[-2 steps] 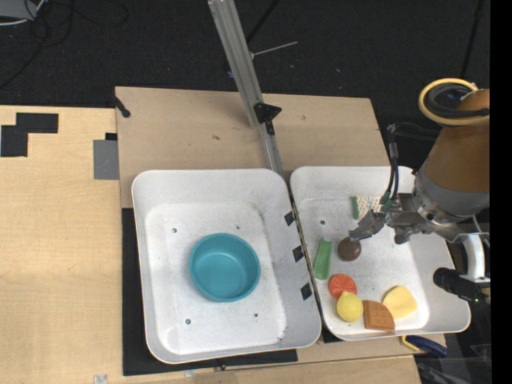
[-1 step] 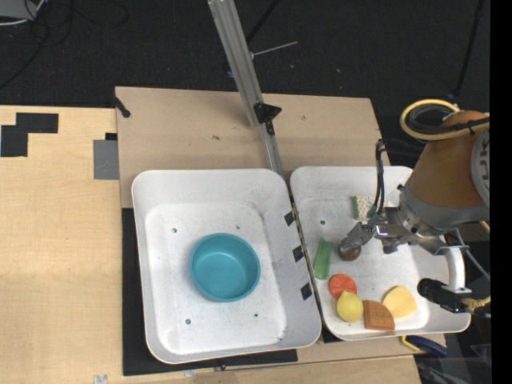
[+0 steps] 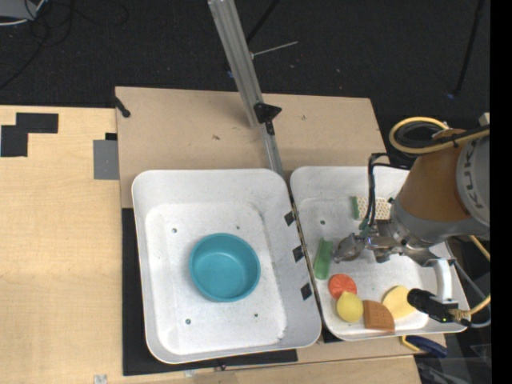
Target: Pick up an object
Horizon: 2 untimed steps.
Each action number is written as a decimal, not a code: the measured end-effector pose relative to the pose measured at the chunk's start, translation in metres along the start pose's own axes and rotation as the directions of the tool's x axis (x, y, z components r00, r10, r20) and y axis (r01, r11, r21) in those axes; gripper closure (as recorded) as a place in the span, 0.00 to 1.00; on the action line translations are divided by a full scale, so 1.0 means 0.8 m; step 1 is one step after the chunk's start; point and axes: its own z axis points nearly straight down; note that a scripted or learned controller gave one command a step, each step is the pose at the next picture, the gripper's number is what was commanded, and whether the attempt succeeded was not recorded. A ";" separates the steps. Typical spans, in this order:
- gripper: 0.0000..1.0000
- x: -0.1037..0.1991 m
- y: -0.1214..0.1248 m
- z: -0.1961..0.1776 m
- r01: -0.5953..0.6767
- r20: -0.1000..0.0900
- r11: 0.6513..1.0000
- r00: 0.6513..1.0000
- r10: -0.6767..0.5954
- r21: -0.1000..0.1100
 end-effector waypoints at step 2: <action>1.00 -0.010 0.003 -0.089 0.000 0.001 1.000 1.000 0.000 -0.008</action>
